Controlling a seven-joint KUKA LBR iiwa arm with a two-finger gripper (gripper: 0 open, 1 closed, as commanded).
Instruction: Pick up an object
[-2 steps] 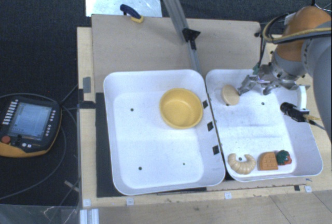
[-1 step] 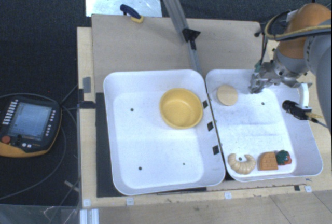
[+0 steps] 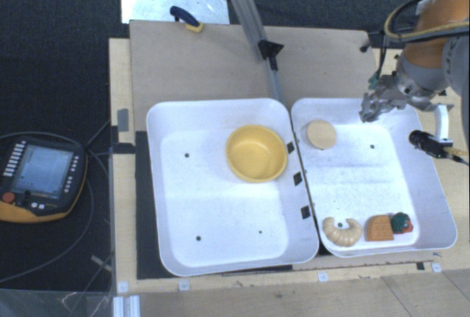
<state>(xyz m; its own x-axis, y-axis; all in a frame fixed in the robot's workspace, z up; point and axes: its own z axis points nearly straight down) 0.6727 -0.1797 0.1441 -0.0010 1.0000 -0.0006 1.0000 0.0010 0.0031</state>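
My gripper [image 3: 369,109] hangs over the far edge of the right bin [image 3: 433,194], to the right of a round tan disc [image 3: 321,135] that lies in that bin's far left corner. Nothing shows between the gripper's tips. Along the right bin's near edge lie a pale curled croissant-like piece [image 3: 342,231], an orange-brown block [image 3: 380,228] and a small red and green item [image 3: 401,222]. A yellow bowl [image 3: 255,152] sits upright in the left bin [image 3: 176,235], near its far right side.
A slanted metal pole [image 3: 246,4] with a black clamp [image 3: 269,50] crosses the bench behind the bins. A teach pendant [image 3: 40,176] lies on the floor at the left. A black cable fitting [image 3: 427,143] hangs beside the right bin's right wall.
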